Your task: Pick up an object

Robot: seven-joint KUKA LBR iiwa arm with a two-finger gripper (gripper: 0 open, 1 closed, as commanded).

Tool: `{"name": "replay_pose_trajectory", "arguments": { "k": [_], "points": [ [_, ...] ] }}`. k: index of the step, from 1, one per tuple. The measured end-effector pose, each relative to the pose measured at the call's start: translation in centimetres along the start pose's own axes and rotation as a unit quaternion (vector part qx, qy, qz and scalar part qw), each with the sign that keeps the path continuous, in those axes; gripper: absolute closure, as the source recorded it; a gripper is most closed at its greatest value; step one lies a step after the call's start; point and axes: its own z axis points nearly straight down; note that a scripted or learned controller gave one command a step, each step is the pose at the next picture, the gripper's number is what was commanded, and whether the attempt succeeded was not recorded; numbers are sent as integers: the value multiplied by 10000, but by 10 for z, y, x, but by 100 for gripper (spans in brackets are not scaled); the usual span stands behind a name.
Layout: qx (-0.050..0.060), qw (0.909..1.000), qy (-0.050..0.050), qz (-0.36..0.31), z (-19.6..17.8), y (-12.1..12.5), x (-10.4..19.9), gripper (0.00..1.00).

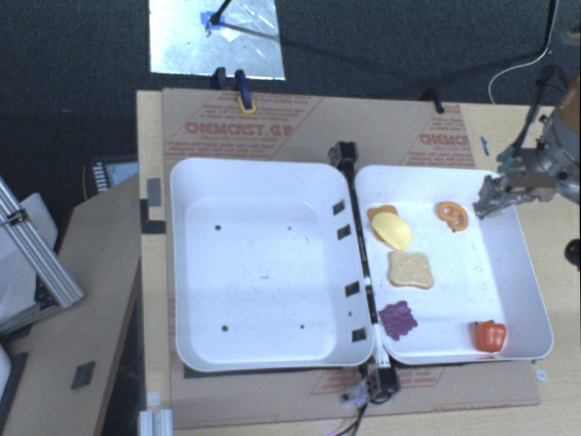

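Cardboard underlies two white bins; the right bin [531,284] keeps the toy food together — pretzel [451,214], bread slice [410,270], red pepper [489,335]. My gripper [486,203] hangs at that bin's far edge, near the pretzel; whether it's parted — I can't tell.

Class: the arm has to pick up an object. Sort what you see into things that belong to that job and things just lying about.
Belongs to the job:
gripper
pretzel
yellow piece
toast slice
purple grapes
red pepper
right bin

Lying about:
left bin
foil sheet
cardboard
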Motion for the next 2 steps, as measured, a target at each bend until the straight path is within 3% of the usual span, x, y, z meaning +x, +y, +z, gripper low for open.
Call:
{"name": "replay_pose_trajectory", "arguments": {
  "k": [1, 2],
  "points": [
    [21, 10000, 0, 14, -32, 10, 58, 100],
    [21, 10000, -1, 25, -72, -5, 125, 100]
  ]
}}
